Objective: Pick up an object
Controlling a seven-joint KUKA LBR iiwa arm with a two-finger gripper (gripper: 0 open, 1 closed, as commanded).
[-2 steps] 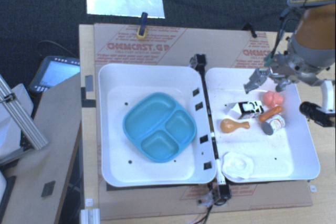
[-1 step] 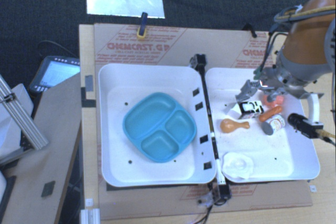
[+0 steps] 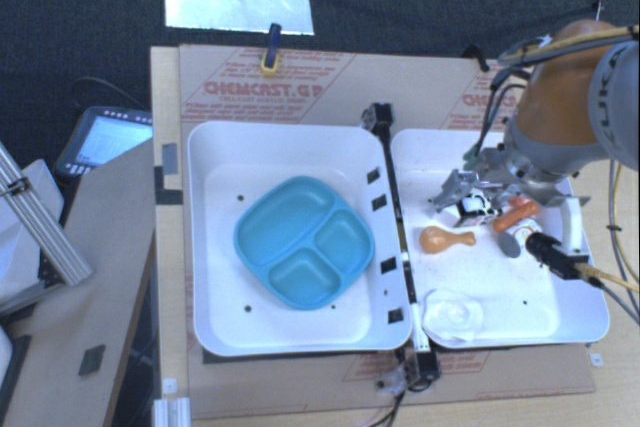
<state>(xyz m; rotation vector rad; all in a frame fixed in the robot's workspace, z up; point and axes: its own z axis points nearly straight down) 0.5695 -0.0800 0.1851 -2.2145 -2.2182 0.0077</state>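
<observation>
My gripper (image 3: 453,189) hangs low over the back left part of the right bin (image 3: 570,315). Just to its right, a small black-and-white object (image 3: 476,207) lies on the bin floor, very close to the gripper; whether they touch is unclear. An orange carrot-like piece (image 3: 517,212) sits beside that. A tan pear-shaped object (image 3: 445,238) lies in front of the gripper, apart from it. A small grey object (image 3: 509,244) rests to the right of the tan one. I see nothing held in the gripper.
A white round lid-like item (image 3: 452,313) lies at the right bin's front left corner. The left bin (image 3: 215,215) holds a blue divided plate (image 3: 303,241). The divider (image 3: 393,215) between the bins runs close to the gripper's left.
</observation>
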